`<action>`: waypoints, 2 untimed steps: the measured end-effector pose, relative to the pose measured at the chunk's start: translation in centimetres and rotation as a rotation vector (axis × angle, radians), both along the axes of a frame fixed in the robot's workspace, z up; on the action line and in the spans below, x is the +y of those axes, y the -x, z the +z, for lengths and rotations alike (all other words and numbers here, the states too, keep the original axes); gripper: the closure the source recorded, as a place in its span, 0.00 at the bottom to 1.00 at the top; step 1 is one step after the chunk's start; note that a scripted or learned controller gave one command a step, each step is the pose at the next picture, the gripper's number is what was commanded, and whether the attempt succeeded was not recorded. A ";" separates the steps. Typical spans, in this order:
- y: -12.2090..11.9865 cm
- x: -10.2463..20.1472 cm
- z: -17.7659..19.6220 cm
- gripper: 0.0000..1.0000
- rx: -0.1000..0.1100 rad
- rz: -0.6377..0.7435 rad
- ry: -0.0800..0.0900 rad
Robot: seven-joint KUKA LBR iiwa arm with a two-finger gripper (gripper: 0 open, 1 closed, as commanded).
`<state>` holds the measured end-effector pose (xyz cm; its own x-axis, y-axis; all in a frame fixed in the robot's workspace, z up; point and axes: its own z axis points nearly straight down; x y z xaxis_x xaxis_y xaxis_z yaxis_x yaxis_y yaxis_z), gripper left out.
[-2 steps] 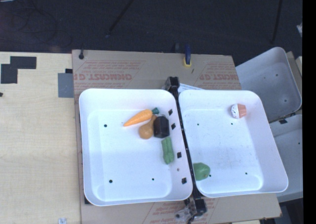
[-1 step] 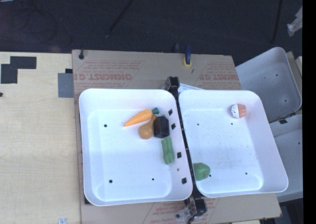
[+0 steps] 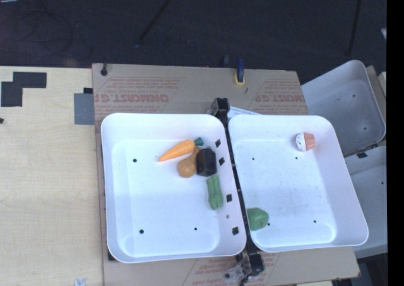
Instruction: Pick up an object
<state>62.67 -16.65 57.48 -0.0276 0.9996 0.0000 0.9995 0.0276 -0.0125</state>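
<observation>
The left bin (image 3: 120,215) holds a cluster near its right wall. In it are an orange carrot (image 3: 177,150), a tan pear-shaped piece (image 3: 186,167), a black block (image 3: 206,162) touching the tan piece, and just below them a long green vegetable (image 3: 214,191). In the right bin (image 3: 344,209), a round green object (image 3: 257,218) lies against the left wall near the front. An orange-and-white piece (image 3: 305,141) rests in that bin's far right corner.
Both bins rest on a brown cardboard sheet (image 3: 164,92) over a pale wooden bench (image 3: 44,184). Black clips (image 3: 228,197) line the seam between the bins. A blue-and-yellow clamp (image 3: 240,71) stands at the cardboard's far edge. A grey metal tray (image 3: 347,105) lies at the right.
</observation>
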 end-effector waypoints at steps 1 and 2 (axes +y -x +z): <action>0.0 0.0 0.0 0.00 0.001 0.001 0.000; -0.1 0.2 0.9 1.00 0.003 0.007 -0.001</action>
